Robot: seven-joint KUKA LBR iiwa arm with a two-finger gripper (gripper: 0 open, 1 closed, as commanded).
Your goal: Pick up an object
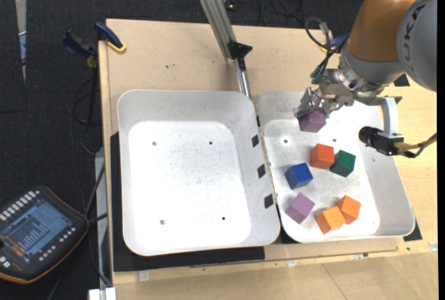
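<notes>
My gripper (315, 109) hangs over the far part of the right bin (393, 187), reaching in from the right. A purple block (312, 121) sits tilted between its fingertips, and the fingers are shut on it. Several other blocks lie nearer the front of the same bin: a red-orange one (322, 156), a green one (343, 163), a blue one (298, 175), a second purple one (300, 207) and two orange ones (330, 219) (350, 208).
The left bin (126, 152) stands beside the right one, sharing a middle edge. A slanted metal pole (215, 6) ends near the bins' far junction. A teach pendant (35, 232) lies off the bench at lower left.
</notes>
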